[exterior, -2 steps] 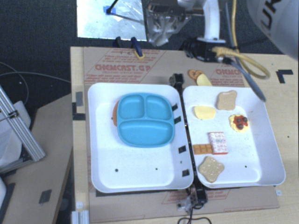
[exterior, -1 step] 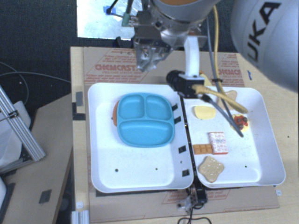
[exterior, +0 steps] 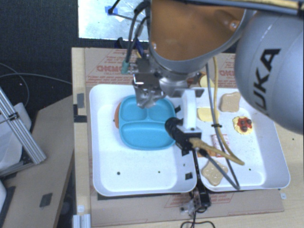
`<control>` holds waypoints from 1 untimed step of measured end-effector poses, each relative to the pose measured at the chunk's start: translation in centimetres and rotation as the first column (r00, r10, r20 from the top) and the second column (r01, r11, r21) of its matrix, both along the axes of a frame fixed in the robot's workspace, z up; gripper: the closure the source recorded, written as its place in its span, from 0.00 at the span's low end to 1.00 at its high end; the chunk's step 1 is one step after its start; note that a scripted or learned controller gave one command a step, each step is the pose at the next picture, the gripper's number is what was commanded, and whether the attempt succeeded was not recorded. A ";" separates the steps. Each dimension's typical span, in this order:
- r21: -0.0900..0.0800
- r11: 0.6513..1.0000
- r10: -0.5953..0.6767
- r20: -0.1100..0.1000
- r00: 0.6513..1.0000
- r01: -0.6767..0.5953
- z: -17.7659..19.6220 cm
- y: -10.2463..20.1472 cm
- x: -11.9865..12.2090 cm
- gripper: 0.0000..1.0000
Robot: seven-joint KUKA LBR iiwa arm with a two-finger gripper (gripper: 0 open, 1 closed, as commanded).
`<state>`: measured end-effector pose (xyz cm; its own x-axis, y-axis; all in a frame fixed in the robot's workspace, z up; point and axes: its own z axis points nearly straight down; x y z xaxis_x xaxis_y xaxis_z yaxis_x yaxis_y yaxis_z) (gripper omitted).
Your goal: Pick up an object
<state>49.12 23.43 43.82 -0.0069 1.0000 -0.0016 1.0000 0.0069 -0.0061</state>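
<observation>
Over the left bin (exterior: 107, 175), the hand (exterior: 148, 100) touches the blue tray (exterior: 145, 127); its opening cannot be told.

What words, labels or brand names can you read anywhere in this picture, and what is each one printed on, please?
"UKA", the visible end of a brand name cut off by the frame, on the grey arm.
Red printing on the cardboard sheet under the bins: too blurred to read.
</observation>
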 end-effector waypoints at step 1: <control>0.002 1.000 -0.005 0.006 1.000 0.005 -2.9 0.0 -0.5 1.00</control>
<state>48.66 23.39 40.93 -0.0016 1.0000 0.0005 1.0000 0.0016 0.0004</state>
